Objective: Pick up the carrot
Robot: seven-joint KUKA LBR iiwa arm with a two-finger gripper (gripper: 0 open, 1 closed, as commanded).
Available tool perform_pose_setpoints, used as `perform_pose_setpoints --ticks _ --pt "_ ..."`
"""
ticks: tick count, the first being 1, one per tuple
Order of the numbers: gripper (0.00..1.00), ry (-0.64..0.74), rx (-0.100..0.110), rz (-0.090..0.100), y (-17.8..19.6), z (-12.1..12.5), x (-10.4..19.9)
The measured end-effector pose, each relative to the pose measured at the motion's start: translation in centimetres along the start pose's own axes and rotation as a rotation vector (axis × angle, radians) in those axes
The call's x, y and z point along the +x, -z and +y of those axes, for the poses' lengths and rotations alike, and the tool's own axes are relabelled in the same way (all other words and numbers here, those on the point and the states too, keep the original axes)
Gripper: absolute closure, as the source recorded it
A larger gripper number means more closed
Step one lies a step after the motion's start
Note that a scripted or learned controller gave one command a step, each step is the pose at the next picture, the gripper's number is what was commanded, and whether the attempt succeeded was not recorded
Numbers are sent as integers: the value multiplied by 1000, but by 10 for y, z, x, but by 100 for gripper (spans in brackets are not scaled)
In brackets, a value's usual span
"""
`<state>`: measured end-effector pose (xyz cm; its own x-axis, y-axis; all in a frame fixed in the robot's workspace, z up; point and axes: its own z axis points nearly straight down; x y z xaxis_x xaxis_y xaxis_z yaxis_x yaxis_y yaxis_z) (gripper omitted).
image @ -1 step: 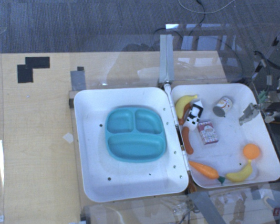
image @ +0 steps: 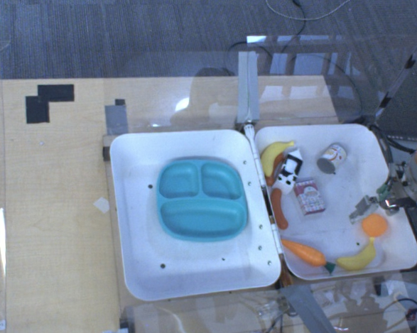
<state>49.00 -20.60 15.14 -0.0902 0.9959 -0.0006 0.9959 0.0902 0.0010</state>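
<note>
The carrot (image: 304, 252) is orange with a green stub and lies flat along the front wall of the right bin (image: 338, 189), near its left corner. My gripper (image: 362, 210) reaches in from the right edge and hovers over the right side of that bin, just above an orange ball (image: 374, 225). It is well to the right of the carrot and a little behind it, with nothing seen in its grasp.
A yellow banana (image: 358, 258) lies right of the carrot, almost touching its green end. A brown sausage (image: 277, 207), a pink box (image: 309, 196), a black-and-white toy (image: 288, 171), another banana (image: 273, 155) and a small can (image: 332, 157) share the bin. The left bin (image: 138, 224) holds a blue divided plate (image: 200, 200).
</note>
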Motion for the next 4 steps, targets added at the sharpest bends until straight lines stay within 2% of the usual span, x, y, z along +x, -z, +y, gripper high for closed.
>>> perform_pose_setpoints --ticks 1,2,3,4 --pt "0 45 -9 -1 -63 1 0" --pt "100 48 -14 -3 -53 4 0" --pt "100 91 -3 -1 38 4 54" --pt "0 90 -3 -1 38 4 54"
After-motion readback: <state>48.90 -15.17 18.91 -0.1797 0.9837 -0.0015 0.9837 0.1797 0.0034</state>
